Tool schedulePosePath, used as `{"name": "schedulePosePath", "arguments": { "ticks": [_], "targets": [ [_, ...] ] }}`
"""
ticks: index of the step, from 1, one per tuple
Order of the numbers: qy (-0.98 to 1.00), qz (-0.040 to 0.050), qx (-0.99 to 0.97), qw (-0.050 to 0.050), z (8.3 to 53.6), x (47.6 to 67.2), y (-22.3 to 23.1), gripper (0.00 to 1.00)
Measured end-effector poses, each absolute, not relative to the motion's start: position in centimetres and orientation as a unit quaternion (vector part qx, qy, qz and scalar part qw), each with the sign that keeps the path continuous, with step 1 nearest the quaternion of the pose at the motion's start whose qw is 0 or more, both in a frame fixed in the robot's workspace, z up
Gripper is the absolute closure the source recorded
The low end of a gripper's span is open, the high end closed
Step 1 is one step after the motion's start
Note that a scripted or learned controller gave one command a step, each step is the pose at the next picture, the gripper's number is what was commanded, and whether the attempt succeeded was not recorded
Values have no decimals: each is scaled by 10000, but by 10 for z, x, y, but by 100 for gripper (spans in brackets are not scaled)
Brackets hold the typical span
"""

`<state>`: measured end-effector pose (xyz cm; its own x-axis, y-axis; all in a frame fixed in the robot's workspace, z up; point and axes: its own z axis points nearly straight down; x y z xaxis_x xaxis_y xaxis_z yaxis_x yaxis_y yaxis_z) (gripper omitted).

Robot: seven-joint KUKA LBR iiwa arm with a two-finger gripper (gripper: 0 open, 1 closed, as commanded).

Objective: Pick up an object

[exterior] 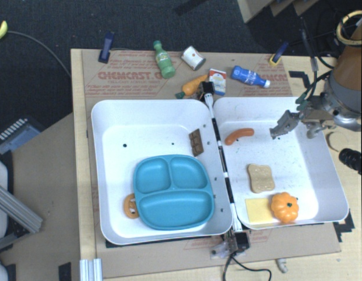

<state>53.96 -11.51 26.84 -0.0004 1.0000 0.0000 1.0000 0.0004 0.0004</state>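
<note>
Grey two-finger tool (pixel 292 123) poised over the right shallow white bin (pixel 327 174), near its far right corner; whether the fingers stand apart or together cannot be told. Nearest candidate: the reddish-orange toy sausage (pixel 238 135), lying by the bin's far left edge. A flat tan bread slice (pixel 261 178), a yellow cheese square (pixel 258 210) and an orange toy pumpkin (pixel 285 207) lie toward the near edge. Risk: the slim, rounded sausage may roll or slip from a closing grip. The tabletop (pixel 87 157) is pale board over dark carpet (pixel 52 10).
</note>
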Motion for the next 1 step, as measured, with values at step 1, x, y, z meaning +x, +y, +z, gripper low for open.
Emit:
{"name": "schedulePosePath", "arguments": {
  "ticks": [1],
  "targets": [
    [7068, -9, 7074, -13, 184, 513, -118, 0]
  ]
}}
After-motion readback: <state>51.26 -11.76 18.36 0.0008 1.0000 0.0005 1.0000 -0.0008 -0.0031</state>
